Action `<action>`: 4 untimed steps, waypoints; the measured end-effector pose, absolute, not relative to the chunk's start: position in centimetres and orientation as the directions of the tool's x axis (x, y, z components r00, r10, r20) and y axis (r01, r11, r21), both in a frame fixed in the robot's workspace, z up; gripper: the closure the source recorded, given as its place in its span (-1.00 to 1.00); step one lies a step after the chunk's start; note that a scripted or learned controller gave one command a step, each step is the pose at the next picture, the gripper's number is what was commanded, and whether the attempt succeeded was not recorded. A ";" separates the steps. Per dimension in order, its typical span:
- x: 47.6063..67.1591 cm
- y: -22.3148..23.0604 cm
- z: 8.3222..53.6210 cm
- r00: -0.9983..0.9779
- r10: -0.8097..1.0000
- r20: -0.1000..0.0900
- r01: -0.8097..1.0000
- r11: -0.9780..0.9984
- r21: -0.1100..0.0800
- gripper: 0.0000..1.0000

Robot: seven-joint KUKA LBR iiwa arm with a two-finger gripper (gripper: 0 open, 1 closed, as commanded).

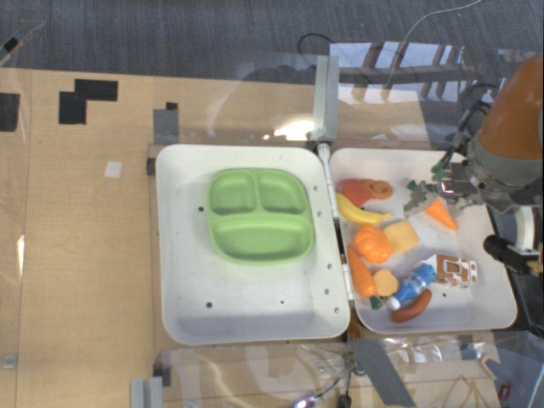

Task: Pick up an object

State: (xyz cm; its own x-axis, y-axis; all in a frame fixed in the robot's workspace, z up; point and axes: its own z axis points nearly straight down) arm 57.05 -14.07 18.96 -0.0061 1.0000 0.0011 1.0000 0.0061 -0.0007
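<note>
1. the gripper point(438, 192) hangs over the upper right part of the right bin point(501, 313), and whether it is open or closed i cannot tell.
2. an orange carrot-like wedge point(441, 214) lies just beside the gripper, nothing visibly gripped.
3. the other toys sit to its left in that bin: a banana point(361, 211), an orange pumpkin point(372, 243), a blue bottle point(413, 284).
4. the left bin point(183, 313) bears a green divided plate point(259, 214).
5. judged step: approach, pick not yet made.
6. the next move calls for settling squarely over one piece, likely the wedge, then closing and lifting.
</note>
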 end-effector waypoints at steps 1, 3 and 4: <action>61.7 -16.0 9.6 -0.014 1.000 0.001 1.000 0.014 0.004 -1.00; 65.4 -18.7 8.7 -0.227 0.974 -0.004 0.974 0.227 0.009 -1.00; 65.5 -18.6 9.6 -0.230 0.973 -0.003 0.973 0.230 0.010 1.00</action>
State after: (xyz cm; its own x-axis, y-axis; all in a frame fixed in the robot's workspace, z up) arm 65.52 -18.63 9.64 -0.2300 0.9732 -0.0034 0.9731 0.2300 0.0099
